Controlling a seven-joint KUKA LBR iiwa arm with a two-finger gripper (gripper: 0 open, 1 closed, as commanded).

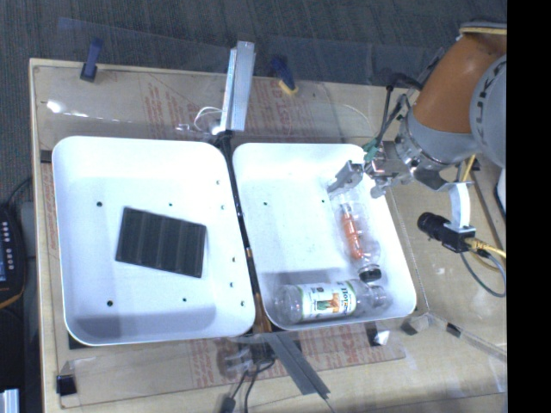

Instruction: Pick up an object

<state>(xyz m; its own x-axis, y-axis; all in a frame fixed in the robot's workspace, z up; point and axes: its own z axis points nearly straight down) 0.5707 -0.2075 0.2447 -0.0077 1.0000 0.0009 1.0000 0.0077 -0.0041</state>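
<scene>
1. Bench with a cardboard-lined top under a dark carpeted floor; two shallow white bins sit side by side, left bin [77, 170] and right bin [284, 196], meeting mid-frame.
2. Gripper [360, 179] sits at the upper right of the right bin; fingers look parted, one grey finger [343, 177] jutting left, nothing between them.
3. Just below the gripper, a small clear bottle [355, 235] with orange contents and a dark cap lies lengthwise along the bin's right wall, its top end close under the fingers; contact not clear.
4. Along the lower wall of the same bin lies a larger clear bottle [331, 302] with a green-and-white label, on its side.
5. Left bin holds a flat dark ribbed panel [162, 242], well apart from the arm.
6. Wrist and orange band [452, 71] enter from the upper right.
7. Step, as judged: approach before the grasp, nothing lifted yet. Next move likely needs lowering over the small bottle, fingers straddling its width, then closing. Round clear plastic may roll or slip.
</scene>
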